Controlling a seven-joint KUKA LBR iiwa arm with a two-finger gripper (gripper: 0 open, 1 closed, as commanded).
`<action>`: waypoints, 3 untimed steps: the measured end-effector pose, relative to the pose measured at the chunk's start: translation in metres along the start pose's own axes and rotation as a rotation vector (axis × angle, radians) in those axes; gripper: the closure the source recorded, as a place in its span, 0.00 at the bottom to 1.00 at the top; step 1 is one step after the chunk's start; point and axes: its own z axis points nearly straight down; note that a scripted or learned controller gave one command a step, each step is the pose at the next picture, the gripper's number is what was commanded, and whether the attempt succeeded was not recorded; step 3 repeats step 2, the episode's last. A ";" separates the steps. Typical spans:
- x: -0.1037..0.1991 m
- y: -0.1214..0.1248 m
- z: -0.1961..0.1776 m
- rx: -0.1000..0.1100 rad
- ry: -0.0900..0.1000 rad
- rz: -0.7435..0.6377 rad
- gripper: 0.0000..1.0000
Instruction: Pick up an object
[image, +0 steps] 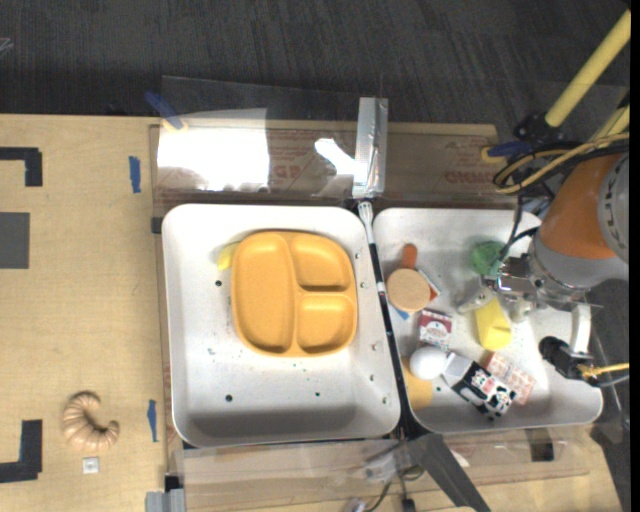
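Right white bin (560, 225): gripper (497, 291) directly above yellow block (493, 325), green object (487, 256) just behind; finger spacing indeterminable.

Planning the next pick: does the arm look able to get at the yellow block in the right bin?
Probably yes. The pincer hangs just above the yellow block, nothing lies on top of it, though the red-and-white packet and patterned card crowd close.
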 end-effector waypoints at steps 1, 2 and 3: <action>0.000 0.002 -0.012 -0.007 -0.002 -0.001 1.00; 0.096 -0.016 -0.163 -0.005 0.004 -0.005 1.00; 0.096 -0.016 -0.163 -0.005 0.004 -0.005 1.00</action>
